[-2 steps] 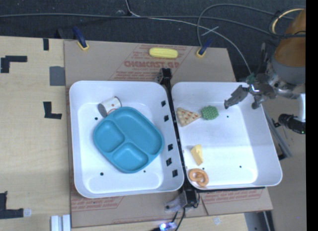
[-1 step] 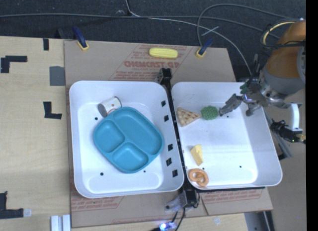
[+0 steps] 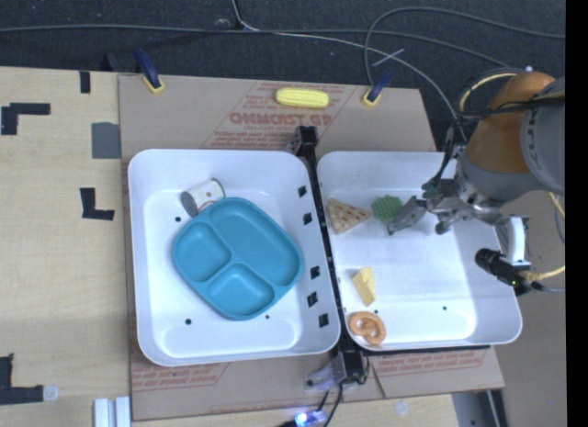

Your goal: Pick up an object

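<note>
We see the two-finger gripper [image 3: 401, 222] low in the right white bin [image 3: 459, 310], fingers parted and holding nothing, its tips just beside the small green leafy toy [image 3: 387, 206], likely our target since it lies nearest.

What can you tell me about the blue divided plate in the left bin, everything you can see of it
The blue divided plate is a rounded-square tray that looks like smooth plastic, light blue all over. Raised ridges split it into three compartments, one large and two smaller. It lies flat, right side up, turned at an angle to the walls of the left bin, roughly in the middle. At its upper left corner sits a small cup lying on its side, close against the rim or touching it.
</note>
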